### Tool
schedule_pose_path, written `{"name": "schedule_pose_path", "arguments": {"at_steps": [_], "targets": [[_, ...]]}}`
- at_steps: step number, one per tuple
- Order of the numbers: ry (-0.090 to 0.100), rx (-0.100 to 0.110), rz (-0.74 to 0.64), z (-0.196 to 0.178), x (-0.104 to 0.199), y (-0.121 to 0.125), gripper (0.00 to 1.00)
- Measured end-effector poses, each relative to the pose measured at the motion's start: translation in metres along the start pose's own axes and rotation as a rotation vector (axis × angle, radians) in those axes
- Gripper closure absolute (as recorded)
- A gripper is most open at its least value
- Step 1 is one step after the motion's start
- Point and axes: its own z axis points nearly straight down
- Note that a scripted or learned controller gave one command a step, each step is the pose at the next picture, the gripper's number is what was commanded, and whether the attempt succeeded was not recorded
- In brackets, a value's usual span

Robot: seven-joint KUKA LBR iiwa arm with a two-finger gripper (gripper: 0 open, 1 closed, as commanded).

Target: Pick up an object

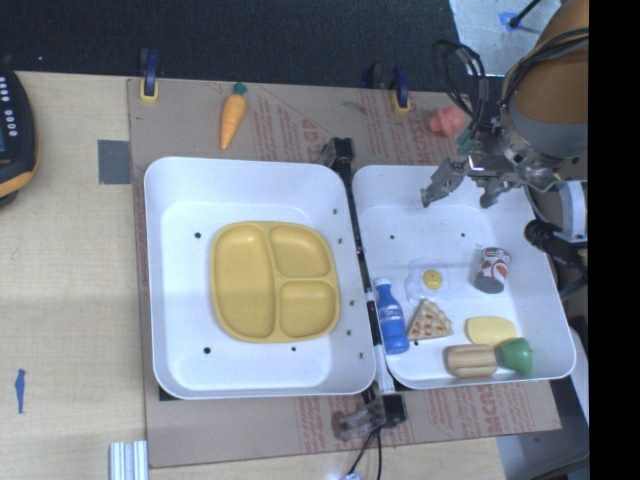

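Above the right bin (pixel 560 298), spread fingers (pixel 436 190) hold nothing.

Directly under your gripper (pixel 462 192) the right bin (pixel 400 193) floor lies bare, so you have room to descend there. Toward the camera from it, a can (pixel 491 269), a small yellow piece (pixel 432 280), a pizza slice (pixel 430 321) and a blue bottle (pixel 389 316) crowd the floor.
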Motion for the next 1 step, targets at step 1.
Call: {"name": "schedule_pose_path", "arguments": {"at_steps": [1], "targets": [[0.0,0.013,0.004,0.1383,-0.0394,-0.0218,0.0]]}}
